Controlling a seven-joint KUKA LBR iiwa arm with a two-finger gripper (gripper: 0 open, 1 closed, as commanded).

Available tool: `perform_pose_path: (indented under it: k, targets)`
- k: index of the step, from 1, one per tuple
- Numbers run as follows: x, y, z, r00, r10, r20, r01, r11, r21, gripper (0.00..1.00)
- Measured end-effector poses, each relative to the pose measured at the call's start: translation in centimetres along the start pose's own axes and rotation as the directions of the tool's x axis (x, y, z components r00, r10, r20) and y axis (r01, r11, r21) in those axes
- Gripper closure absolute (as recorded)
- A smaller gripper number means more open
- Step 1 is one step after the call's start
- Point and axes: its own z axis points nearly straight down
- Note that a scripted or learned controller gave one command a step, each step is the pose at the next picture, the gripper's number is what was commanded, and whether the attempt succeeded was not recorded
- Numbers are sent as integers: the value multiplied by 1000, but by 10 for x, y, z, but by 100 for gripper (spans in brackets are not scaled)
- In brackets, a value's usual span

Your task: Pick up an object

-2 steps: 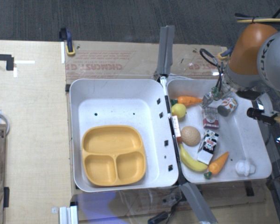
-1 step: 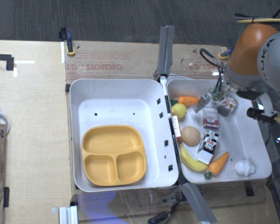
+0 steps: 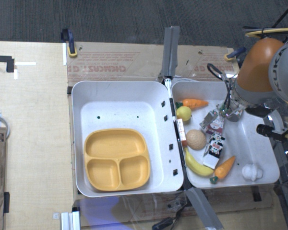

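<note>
Over the right bin, your end effector hangs low among the clutter, and you cannot tell from this slanted view what state it is in or whether it has anything.

Beneath and just beside it sit the candidates: a round tan ball, a small black-and-white box lying below the tool, a banana curving along the bin's left wall, a lemon and a carrot near the far corner, a second carrot toward the front, and a white lump in the front right corner.

Your main risk is crowding. The ball, box and banana lie touching or nearly so, and a descent here could probably land on 2 things at once, or nudge the ball so it rolls off toward the lemon. The box's flat, slanted faces may slip out sideways. The lemon and the banana lie close against the left wall, so a grasp there could scrape the rim or the divider between the bins.

For room, you have bare floor in the right bin's middle right, between the tool and the white lump. The left bin holds a yellow divided tray, with open white floor behind it.
</note>
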Motion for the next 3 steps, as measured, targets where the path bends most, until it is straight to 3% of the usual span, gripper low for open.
perform_pose_path:
  k: [1,2,3]
  targets:
    - [21,22,-23,999,-48,1,48,999,-2,0]
    - [22,6,-1,998,-63,2,63,998,-2,0]
    - [62,-38,0,997,-75,0,75,997,0,0]
